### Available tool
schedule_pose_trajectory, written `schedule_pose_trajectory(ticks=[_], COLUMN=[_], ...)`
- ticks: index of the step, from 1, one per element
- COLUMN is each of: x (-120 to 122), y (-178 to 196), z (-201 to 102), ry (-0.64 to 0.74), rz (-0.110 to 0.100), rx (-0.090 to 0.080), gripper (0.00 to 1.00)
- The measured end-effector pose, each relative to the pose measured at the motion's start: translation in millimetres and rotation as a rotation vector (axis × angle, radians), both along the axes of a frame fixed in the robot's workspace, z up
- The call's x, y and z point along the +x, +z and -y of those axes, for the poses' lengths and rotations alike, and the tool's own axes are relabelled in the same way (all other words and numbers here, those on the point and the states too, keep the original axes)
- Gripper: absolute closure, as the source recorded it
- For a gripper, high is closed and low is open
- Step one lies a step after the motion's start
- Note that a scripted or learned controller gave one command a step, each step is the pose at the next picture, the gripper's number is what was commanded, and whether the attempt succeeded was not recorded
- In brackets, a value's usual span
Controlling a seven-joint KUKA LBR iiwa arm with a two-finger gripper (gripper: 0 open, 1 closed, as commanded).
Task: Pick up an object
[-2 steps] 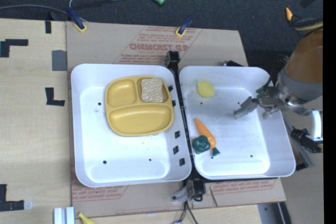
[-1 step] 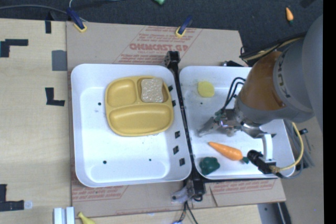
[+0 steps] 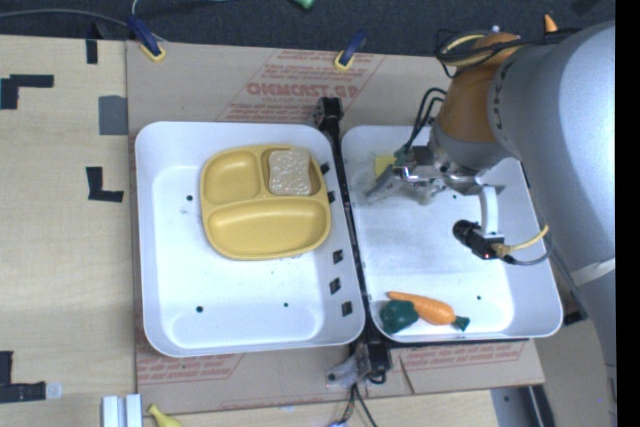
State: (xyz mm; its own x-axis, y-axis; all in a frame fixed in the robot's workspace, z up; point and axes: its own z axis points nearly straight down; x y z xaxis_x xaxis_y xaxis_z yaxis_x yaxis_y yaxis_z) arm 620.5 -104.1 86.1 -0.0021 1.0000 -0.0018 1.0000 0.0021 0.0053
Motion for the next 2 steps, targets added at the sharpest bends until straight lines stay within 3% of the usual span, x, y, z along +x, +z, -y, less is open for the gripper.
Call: schedule_pose_trajectory(ticks=[1, 2], x=[46, 47], y=[-1, 10], z=[-7, -6], ry=[0.000, 0.001], rz=[-0.003, -0.003], rx=[0.001, -0.002], gripper=[0.00, 1.00])
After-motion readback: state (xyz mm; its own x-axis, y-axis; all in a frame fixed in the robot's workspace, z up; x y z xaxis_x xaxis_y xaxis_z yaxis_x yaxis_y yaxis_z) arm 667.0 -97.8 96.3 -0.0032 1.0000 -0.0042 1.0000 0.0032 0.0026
